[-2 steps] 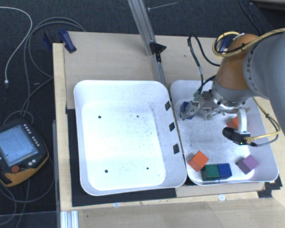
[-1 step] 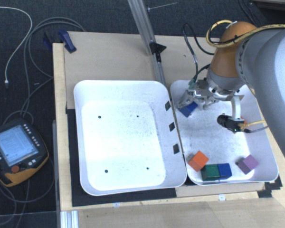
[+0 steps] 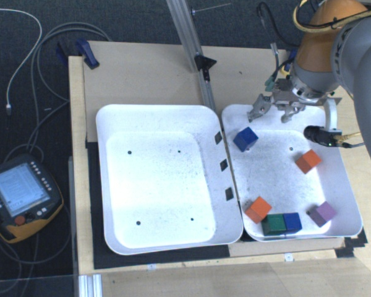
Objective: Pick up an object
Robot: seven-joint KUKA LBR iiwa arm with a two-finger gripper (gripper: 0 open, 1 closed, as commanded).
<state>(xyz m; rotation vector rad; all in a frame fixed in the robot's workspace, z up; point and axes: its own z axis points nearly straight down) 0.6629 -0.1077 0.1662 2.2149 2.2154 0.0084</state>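
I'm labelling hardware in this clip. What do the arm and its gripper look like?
The arm is smooth grey with a rounded orange band above the wrist. A yellow cable loops beside the band. The gripper is bare grey metal with two thin fingers.

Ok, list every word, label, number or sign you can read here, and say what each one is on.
No text can be read.
Handheld pendant left of the bench: its lit screen shows rows of content, too small and blurred to read.
Left bin, right bin, blocks and gripper: no markings visible.
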